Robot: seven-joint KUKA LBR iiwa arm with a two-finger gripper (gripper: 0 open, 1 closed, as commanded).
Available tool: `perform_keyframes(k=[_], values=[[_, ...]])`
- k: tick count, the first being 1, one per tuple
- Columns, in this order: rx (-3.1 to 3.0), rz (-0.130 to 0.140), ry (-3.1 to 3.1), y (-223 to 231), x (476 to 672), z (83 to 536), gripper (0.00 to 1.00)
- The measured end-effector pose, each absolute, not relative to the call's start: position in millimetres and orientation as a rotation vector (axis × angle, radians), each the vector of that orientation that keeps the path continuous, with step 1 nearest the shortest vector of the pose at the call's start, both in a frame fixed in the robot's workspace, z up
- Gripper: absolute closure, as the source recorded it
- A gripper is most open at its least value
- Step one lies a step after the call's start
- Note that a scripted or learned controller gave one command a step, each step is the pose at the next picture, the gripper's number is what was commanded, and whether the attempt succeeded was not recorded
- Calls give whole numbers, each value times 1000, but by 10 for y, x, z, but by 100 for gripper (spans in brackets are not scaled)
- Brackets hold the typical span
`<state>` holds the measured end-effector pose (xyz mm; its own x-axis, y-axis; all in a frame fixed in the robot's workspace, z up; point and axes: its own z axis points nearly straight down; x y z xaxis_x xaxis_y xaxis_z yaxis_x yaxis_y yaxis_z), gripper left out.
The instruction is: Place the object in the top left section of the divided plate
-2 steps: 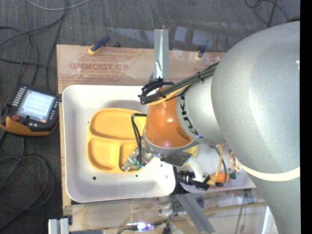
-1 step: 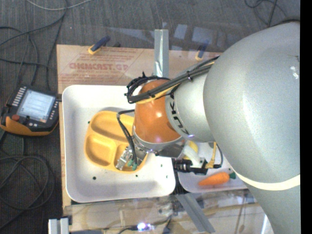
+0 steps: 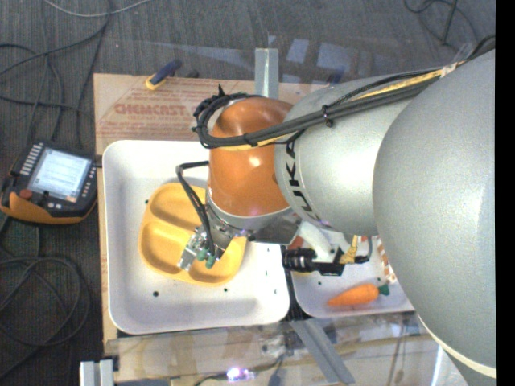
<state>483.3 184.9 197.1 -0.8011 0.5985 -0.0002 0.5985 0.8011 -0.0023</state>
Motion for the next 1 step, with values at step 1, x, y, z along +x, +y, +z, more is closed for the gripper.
perform_keyframes(k=[1], values=[[-1032,5,-2968,1413,5388,2114,100]])
